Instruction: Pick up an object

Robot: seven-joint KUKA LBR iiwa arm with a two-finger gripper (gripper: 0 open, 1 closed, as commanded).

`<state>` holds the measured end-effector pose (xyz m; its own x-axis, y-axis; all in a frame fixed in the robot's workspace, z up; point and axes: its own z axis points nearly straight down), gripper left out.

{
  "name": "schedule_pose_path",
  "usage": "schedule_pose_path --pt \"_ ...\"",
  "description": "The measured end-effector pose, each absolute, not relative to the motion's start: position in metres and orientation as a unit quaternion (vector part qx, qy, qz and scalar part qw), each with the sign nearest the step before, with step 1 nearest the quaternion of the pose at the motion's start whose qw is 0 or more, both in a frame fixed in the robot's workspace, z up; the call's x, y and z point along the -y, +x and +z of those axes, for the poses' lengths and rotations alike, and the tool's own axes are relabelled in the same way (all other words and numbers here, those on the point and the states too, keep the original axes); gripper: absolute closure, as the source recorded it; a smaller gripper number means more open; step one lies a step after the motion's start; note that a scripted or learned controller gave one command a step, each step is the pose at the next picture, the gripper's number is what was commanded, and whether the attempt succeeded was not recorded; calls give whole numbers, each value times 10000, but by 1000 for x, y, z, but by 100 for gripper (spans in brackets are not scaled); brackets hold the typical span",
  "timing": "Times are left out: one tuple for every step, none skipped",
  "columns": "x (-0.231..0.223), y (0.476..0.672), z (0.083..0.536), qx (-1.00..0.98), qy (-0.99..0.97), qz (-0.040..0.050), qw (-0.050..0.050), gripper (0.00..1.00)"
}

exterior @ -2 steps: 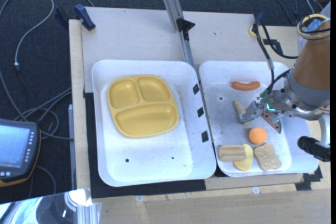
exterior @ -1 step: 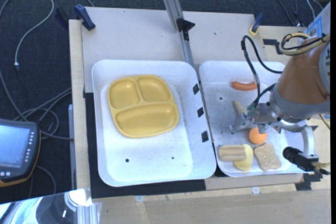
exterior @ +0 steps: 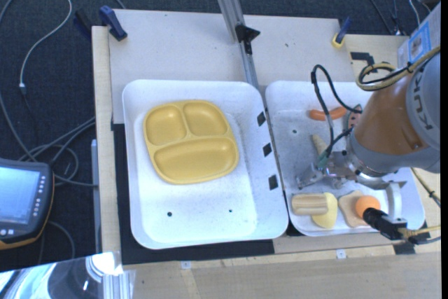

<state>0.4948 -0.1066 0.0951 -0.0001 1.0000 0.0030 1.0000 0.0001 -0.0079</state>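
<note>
My gripper [exterior: 318, 177] is low in the right bin [exterior: 294, 98], wrist bulk over it, and whether it is parted or clamped on anything, I cannot tell from up here. Just below it lies a tan block [exterior: 309, 204] touching a pale yellow piece [exterior: 325, 218]; an orange ball [exterior: 365, 206] sits near my wrist, a small carrot [exterior: 323, 114] further up. Risk: with things packed this close, I judge I could nudge the block or pinch two together. The yellow divided plate [exterior: 190, 141] rests in the left bin [exterior: 140, 171].
</note>
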Motion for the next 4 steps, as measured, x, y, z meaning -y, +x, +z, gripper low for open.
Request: schedule_pose_path --pt "107 497 109 7074 -7068 -7 5 100" --pt "115 504 159 7073 -7069 -18 -29 100" --pt "113 502 222 7078 -7064 -24 -34 100" --pt "112 502 222 7076 -7066 -7 -9 100"
